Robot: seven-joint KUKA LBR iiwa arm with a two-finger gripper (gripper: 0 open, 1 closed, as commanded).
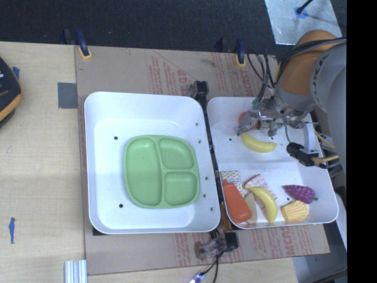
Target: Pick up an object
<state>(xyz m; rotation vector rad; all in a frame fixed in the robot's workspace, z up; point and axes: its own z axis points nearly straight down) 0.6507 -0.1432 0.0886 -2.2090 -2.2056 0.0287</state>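
My gripper point(260, 127) hangs over the back part of the right bin point(227, 112), open, its two fingers spread apart with nothing between them. A yellow banana point(259, 144) lies on the bin floor just in front of the fingertips, close to them. A small red piece point(242, 118) shows beside the left finger. Toward the bin's front lie a second banana point(264, 200), an orange carrot-like piece point(235, 203), a purple bunch of grapes point(299, 192) and a pale yellow wedge point(294, 211).
The left bin point(100, 158) holds a green divided plate point(160, 170). Black cables point(303, 152) trail from the wrist along the right bin's right side. The grey arm point(321, 69) with its orange band fills the back right corner.
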